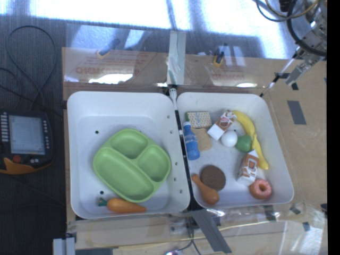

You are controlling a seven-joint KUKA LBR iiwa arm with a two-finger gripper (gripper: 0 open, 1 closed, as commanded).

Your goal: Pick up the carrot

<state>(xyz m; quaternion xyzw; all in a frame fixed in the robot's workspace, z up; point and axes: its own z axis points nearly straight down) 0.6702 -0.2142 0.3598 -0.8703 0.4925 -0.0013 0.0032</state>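
While the counter (308,142) is carrying two white bins side by side, the left bin (85,116) is holding a green divided plate (133,164), with the carrot (123,206) lying just beside the plate's near edge, leafy end pointing left. The right bin (276,137) is holding a banana (245,123), a blue bottle (190,142), a chocolate cookie (213,177) and a pink doughnut (260,188). The arm (311,31) is hanging at the upper right, well apart from the carrot; whether its jaws are spread, I cannot tell.

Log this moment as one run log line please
task: pick up carrot | carrot: left bin, front edge, beside green plate | gripper: beyond right bin, away from carrot | status: not yet picked
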